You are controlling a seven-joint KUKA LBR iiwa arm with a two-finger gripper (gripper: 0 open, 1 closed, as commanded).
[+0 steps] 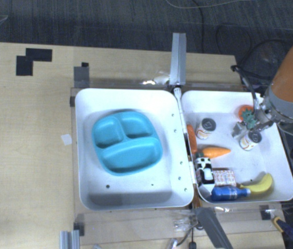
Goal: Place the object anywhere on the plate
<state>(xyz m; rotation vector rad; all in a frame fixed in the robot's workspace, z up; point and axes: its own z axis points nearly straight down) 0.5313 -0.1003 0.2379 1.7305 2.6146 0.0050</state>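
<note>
The blue divided plate (127, 141) lies in the left bin (92, 191) with nothing on it. My gripper (251, 127) hangs low over the upper right part of the right bin (286, 183), well apart from the plate. It is just above a small white cup-like item (248, 143) and just in front of a red-orange object with a green top (243, 110). From this angle the wrist hides whether anything is held.
The right bin also holds a small jar with a dark lid (207, 125), a carrot (216, 152), an orange stick (190, 138) by the divider, a black-and-white item (203, 165), a snack packet (224, 178), a blue bottle (229, 193) and a banana (259, 184).
</note>
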